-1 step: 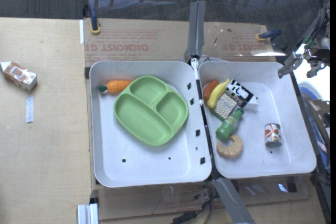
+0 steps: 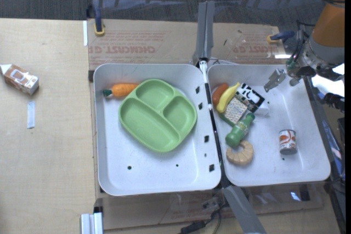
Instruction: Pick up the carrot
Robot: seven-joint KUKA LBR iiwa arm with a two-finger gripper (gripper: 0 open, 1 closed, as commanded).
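The carrot (image 2: 122,89), orange with a green top, lies in the far left corner of the left bin (image 2: 109,172), its tip touching the rim of a green divided plate (image 2: 158,114). My gripper (image 2: 283,80) hangs over the far right part of the right bin (image 2: 312,167), well away from the carrot. It is open, and nothing sits between its fingers (image 2: 272,81).
The right bin holds a red-orange fruit (image 2: 219,92), a banana (image 2: 229,97), a small patterned box (image 2: 237,109), a green bottle (image 2: 239,130), a beige ring (image 2: 240,153) and a can (image 2: 287,141). A small carton (image 2: 21,79) lies on the bench at far left.
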